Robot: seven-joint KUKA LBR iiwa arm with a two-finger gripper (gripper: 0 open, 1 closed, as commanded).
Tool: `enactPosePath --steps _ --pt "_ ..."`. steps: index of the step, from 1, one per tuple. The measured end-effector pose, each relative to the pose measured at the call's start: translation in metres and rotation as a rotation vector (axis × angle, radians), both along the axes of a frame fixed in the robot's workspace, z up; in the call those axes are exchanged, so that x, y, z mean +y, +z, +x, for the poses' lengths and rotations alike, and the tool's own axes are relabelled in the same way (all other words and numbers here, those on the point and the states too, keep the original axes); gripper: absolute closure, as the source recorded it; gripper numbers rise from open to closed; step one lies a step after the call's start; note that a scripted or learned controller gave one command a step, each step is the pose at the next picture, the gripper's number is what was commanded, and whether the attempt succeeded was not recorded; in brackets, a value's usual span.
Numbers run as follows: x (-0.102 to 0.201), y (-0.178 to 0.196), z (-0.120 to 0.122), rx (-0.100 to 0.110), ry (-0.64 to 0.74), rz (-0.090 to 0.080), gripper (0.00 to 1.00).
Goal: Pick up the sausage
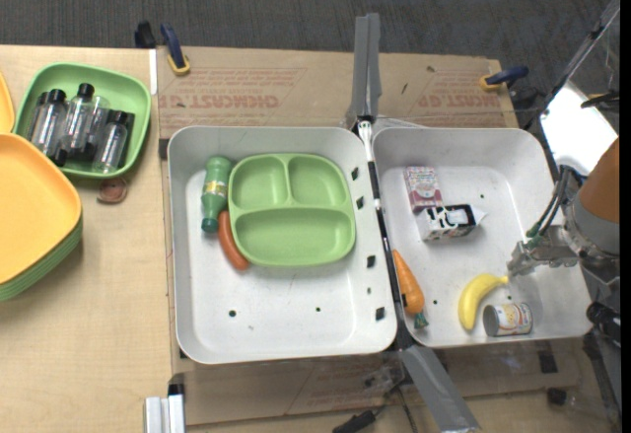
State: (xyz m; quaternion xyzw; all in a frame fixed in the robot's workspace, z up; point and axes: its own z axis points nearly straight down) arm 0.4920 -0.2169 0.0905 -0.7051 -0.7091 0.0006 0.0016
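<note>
The sausage (pixel 233 242), a short red-orange link, lies in the left bin (pixel 286 327) against the left edge of a green divided plate (pixel 292 209). Just below a green bottle (pixel 214 191) is where it sits. My gripper (pixel 527 259) hangs over the right bin (pixel 513 150) near its right wall, just above and right of a banana (pixel 477 299). It is far from the sausage, a full bin's width to the right, and nothing shows in it.
The right bin also holds a small milk carton (pixel 439 206), a carrot (pixel 408 287) by the divider and a can (pixel 509 319) on its side. On the bench at left stand a green tray of bottles (pixel 84 121) and stacked orange plates (pixel 35 224).
</note>
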Motion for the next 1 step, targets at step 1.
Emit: enactPosePath --steps 1 --pt "-0.0052 0.0009 -0.0055 -0.003 0.355 0.000 1.00"
